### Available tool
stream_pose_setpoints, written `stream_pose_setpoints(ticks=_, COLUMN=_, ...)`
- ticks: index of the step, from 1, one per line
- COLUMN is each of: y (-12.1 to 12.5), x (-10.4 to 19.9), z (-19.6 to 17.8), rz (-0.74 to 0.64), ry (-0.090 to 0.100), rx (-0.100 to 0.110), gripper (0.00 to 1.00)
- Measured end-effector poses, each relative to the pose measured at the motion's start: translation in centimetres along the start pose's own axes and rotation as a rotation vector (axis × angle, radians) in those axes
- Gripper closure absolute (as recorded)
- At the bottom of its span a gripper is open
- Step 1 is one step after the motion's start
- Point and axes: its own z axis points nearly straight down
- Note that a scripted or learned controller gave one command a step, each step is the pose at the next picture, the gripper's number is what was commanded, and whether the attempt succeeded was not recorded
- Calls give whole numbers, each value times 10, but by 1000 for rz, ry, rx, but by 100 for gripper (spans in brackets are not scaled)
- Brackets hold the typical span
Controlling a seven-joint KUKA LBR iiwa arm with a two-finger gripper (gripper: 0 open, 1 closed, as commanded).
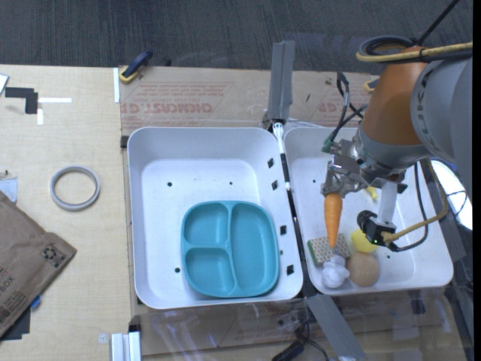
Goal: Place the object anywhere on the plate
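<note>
A teal plate [229, 248] with three compartments lies in the left white bin [150, 171], toward its front. Over the right white bin [304, 168] my gripper [335, 186] points down, shut on the thick top end of an orange carrot [333, 218]. The carrot hangs upright below the fingers, its tip pointing at the bin floor just above the objects in the front corner. The carrot and gripper sit to the right of the plate, across the wall between the two bins.
In the right bin's front lie a green-and-white sponge [322, 249], a white ball [335, 274], a tan egg-shaped object [364, 269] and a yellow piece [363, 241]. A tape ring [75, 187] and a cardboard box [26, 269] sit on the bench at left.
</note>
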Motion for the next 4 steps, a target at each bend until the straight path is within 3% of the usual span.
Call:
stream_pose_setpoints(ticks=1, y=-13, x=66, z=0, rz=-355, ry=-1, rx=0, gripper=100)
stream_pose_setpoints(ticks=2, y=-13, x=66, z=0, rz=-354, ry=-1, rx=0, gripper=0)
stream_pose_setpoints(ticks=3, y=-12, x=65, z=-5, rz=-354, ry=-5, rx=6, gripper=100)
stream_pose_setpoints(ticks=4, y=85, x=96, z=-2, rz=-690, ry=-2, rx=-5, gripper=100)
